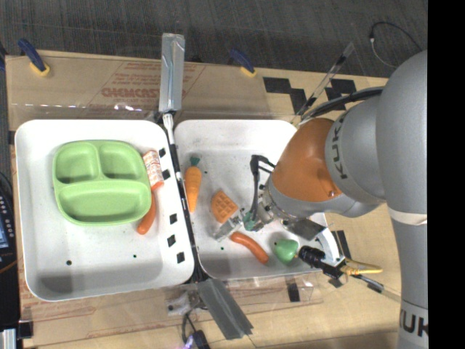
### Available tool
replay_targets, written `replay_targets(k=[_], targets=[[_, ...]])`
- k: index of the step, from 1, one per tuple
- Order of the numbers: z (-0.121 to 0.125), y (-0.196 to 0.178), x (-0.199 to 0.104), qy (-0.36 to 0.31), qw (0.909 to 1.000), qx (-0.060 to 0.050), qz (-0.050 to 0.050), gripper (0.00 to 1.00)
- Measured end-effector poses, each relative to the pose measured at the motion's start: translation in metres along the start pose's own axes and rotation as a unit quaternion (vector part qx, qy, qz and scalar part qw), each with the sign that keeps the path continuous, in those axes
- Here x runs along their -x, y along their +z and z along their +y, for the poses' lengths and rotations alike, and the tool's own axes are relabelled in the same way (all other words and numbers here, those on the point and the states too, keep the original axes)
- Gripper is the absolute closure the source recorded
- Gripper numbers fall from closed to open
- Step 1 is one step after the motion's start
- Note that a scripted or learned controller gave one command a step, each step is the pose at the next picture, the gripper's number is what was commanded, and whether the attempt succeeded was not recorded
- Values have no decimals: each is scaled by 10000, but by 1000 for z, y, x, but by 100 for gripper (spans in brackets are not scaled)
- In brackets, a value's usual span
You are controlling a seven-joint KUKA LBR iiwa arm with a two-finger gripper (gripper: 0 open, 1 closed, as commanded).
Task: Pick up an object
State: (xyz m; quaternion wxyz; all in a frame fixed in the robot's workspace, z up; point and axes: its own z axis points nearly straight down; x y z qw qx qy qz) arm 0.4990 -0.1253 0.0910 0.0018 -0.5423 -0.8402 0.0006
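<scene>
My gripper (247, 222) is low in the right bin (232, 133), under the orange band of the wrist. It hangs just right of an orange waffle piece (224, 206) and just above a red-orange sausage (249, 246). A green pepper (285, 251) lies to the right of that sausage, near the bin's front wall. A carrot (192, 184) lies upright along the bin's left side. The wrist hides the right part of this bin.
The left bin (43, 267) holds a green divided plate (102, 182), a small labelled tube (152, 167) at the plate's right edge and an orange sausage (147, 219) below it. A ridge with black marks (176, 217) separates the two bins.
</scene>
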Motion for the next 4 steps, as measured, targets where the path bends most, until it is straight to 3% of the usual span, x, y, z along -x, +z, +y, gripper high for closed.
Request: replay_targets(k=[1, 2, 3, 4], targets=[[-7, -101, 19, -164, 9999, 28, -25, 0], [-31, -1, 14, -912, 9958, 12, -6, 0], [-30, -10, 14, -935, 9956, 14, -10, 100], [44, -108, -46, -484, 9988, 22, -11, 100]])
